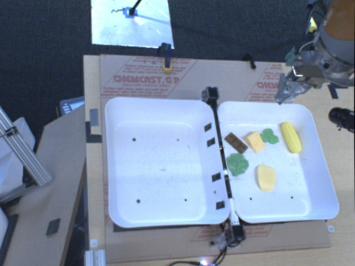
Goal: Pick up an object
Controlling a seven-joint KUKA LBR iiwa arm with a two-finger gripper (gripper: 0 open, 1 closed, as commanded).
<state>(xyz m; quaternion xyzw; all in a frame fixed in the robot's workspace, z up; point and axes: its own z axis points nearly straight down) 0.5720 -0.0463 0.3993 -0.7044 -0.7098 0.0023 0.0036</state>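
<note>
The right white bin (319, 165) holds several small items: a yellow corn cob (291, 137), a small green piece (270, 136), a yellow-orange block (255, 141), a brown chocolate-like bar (235, 143), a green leafy piece (237, 164) and a pale yellow piece (266, 178). My gripper (285, 93) hangs above the bin's far edge, up and right of the items, with nothing visibly between its fingers. It stands well apart from every object.
The left white bin (116, 148) lies beside the right one, joined by a black hinge strip (219, 154). A shiny metal sheet (132, 15) lies at the back. A grey rail (22, 154) leans at the left.
</note>
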